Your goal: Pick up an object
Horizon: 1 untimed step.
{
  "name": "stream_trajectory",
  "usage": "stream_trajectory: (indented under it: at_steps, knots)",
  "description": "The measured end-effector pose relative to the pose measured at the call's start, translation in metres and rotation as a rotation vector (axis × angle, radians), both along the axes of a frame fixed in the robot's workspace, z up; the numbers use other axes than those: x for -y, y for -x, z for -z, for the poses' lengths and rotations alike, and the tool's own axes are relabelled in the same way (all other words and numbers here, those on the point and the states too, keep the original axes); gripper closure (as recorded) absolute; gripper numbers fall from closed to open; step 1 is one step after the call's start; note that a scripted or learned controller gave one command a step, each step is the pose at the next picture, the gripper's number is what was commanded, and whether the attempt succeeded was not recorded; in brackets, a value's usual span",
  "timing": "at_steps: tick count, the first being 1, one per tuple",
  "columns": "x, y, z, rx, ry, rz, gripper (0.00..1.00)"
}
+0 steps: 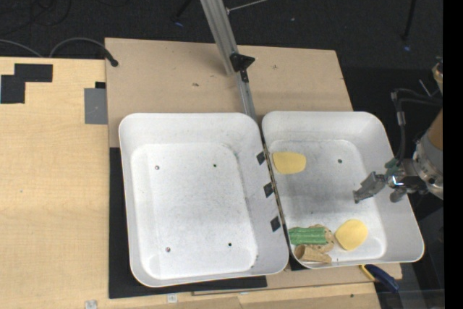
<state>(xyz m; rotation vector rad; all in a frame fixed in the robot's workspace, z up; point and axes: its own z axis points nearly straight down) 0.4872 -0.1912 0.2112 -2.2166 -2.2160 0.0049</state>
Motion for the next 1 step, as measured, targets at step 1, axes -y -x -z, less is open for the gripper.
stream_trajectory:
  at_steps: [1]
  knots:
    - [0.0007, -0.0007, -0.0019, 0.005, 0.001, 0.002, 0.0]
